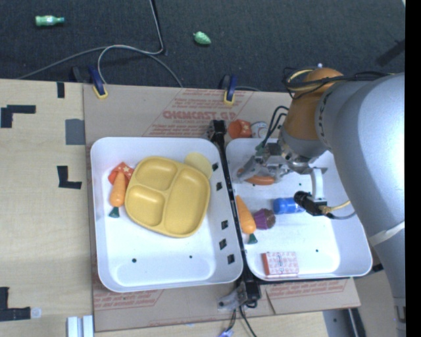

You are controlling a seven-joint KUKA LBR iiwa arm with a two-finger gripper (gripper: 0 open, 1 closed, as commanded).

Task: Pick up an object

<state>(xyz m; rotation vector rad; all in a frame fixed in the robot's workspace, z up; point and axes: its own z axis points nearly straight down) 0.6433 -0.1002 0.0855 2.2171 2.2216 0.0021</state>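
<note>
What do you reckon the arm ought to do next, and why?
Probably ease straight down a little and close. The gripper hangs over the right bin right at an orange piece, and I can't make out anything held between its fingers yet, so a grasp looks not yet made.

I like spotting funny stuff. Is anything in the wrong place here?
Yes. Two green bits, one and another, lie on the dark floor beyond the bench, away from the bins. The yellow tray sits tilted, partly hiding a carrot.
</note>
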